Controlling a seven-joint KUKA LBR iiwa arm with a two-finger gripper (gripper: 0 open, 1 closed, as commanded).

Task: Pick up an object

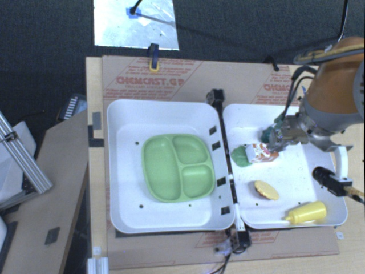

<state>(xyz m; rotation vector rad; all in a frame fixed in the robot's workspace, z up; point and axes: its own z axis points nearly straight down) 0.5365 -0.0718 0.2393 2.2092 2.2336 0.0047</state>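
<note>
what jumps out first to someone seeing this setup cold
The green divided plate lying alone in the left bin catches the eye first. Next comes the arm's gripper, low over the right bin beside a small white and red packet, with a yellow bottle near the front.

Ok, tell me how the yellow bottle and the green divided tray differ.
The yellow bottle lies in the right bin, near its front edge; the green divided tray sits in the left bin. The bottle is small and rounded, tipped on its side; the tray is broad and flat, with three compartments. The bottle has other items around it; the tray sits alone. Both look like plastic.
</note>
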